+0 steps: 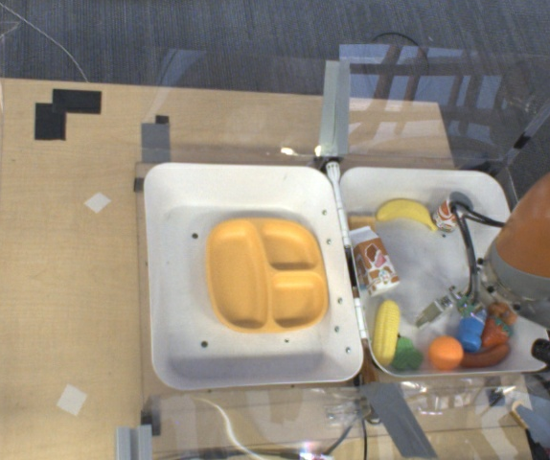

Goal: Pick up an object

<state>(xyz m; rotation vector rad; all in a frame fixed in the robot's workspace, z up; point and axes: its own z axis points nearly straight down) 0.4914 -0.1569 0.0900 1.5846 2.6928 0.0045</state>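
Right bin (491, 188): gripper (459, 305), finger state cannot be told, low among toys; blue piece (471, 332), orange ball (446, 353), red piece (486, 356) just beside it; corn cob (386, 328), green piece (406, 354), small carton (375, 263) (print unreadable) leftward; banana (404, 212) beyond. Left bin (170, 286): yellow divided tray (265, 274).

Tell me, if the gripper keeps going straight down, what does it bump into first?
Probably the blue toy, which sits right by the gripper in the right bin. The orange ball is close too. Depth is hard to judge from above, so it could just reach the bin floor.
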